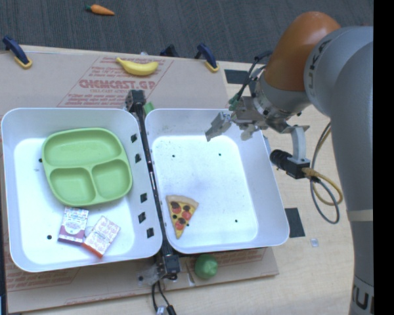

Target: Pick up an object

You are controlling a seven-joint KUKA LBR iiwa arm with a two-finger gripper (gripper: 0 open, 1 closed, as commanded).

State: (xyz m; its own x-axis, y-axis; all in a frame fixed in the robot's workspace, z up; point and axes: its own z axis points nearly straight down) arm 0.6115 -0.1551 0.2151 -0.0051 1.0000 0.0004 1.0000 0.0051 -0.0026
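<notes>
over the far right corner of the right bin hangs the end effector, grey fingers spread apart with nothing between them, its tips above the bin's back rim. the arm comes in from the right, its orange band just above the wrist. a pizza slice lies on the floor of the right bin near the front left, point toward the front edge, well apart from the end effector. the left bin holds a green divided plate toward the back and two small packets side by side near the front. on the cardboard-covered counter behind the bins lies a banana. a green ball sits on the counter just in front of the right bin. a carrot lies on the floor beyond the counter.
</notes>
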